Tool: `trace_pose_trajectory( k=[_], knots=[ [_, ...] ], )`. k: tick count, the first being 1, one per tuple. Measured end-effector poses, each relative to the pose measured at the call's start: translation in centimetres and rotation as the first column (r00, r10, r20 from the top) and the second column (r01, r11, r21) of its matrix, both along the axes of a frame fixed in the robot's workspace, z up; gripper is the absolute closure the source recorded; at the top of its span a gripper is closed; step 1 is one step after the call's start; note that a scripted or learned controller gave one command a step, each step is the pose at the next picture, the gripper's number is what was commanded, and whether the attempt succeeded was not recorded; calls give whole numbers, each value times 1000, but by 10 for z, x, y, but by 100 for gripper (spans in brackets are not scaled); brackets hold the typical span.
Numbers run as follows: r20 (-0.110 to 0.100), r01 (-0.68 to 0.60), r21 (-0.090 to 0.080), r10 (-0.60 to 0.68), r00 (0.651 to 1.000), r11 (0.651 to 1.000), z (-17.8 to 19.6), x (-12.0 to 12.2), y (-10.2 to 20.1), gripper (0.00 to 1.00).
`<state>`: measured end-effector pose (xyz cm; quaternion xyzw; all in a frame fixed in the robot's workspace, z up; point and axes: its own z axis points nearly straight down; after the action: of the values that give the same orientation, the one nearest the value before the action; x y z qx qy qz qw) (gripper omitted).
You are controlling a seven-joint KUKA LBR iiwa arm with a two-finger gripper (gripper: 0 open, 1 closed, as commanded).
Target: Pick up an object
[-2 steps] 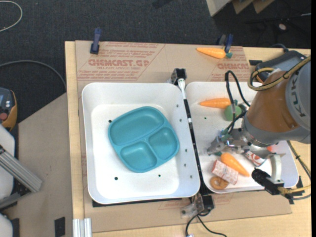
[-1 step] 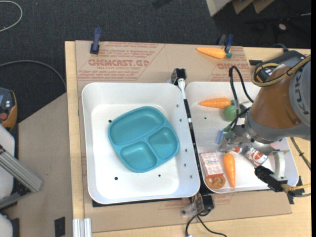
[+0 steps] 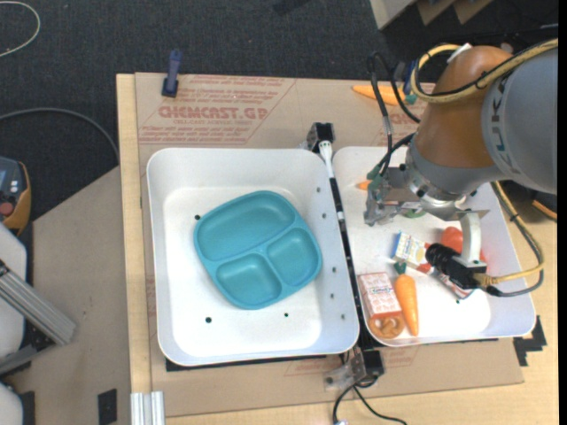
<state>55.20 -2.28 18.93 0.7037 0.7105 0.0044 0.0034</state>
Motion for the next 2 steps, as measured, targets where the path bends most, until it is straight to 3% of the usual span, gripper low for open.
trace_pose_trajectory(
  k=[1, 2],
  knots=[
    [9, 8, -2, -8, 1000, 1000, 188, -11, -12, 100],
    [-14, 14, -1, -14, 1000, 1000, 184, -72, -43, 100]
  ],
)
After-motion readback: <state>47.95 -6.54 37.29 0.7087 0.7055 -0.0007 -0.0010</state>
